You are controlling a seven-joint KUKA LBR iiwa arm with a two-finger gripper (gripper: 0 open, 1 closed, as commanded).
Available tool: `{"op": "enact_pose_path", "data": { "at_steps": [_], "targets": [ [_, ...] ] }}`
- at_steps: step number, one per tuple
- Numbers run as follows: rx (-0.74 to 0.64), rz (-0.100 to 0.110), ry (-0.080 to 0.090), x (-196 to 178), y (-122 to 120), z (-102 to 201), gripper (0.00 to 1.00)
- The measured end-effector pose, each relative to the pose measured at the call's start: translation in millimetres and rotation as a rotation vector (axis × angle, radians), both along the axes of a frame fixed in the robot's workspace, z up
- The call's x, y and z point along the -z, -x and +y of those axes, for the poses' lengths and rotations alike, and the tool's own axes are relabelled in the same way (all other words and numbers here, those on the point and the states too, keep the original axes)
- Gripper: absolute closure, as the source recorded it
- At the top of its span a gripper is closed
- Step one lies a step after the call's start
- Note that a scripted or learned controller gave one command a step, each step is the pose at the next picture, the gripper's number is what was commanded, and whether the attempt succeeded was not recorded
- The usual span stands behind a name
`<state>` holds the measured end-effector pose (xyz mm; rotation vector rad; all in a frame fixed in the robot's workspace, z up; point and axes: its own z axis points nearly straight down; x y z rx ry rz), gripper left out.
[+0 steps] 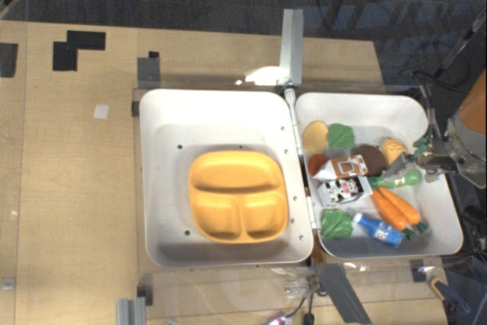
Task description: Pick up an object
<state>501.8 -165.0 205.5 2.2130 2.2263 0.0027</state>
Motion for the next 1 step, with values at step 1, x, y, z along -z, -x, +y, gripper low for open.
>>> {"op": "enact_pose_path", "data": {
  "at_steps": [1],
  "targets": [
    [-0.053,0.001,0.0,102.8,12.3,-40.4,0.0]
  ]
}}
